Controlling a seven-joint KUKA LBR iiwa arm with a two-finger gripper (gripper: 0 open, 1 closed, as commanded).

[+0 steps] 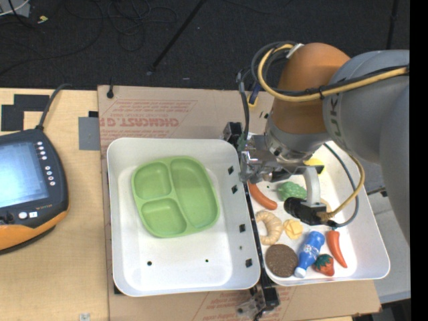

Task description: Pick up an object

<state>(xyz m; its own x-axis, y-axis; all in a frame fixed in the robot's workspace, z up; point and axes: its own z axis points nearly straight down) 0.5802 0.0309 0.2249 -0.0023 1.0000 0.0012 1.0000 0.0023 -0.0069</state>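
My gripper [258, 171] hangs low over the near-left part of the right bin [374, 259], under the orange-banded wrist [307, 89]. Just below it lies a red sausage [262, 196], with a green toy vegetable [292, 190] to its right. Further toward the front are a tan shrimp-like piece [271, 226], a small yellow piece [293, 229], a brown round cookie [281, 259], a blue-and-white bottle [309, 251], a strawberry [324, 265] and an orange-red pepper [336, 247]. The arm hides the back of this bin.
The left bin [127, 246] holds a green three-compartment plate [176, 196]. Both bins rest on a cardboard sheet [160, 116]. A teach pendant with a screen [27, 179] lies on the bench at far left.
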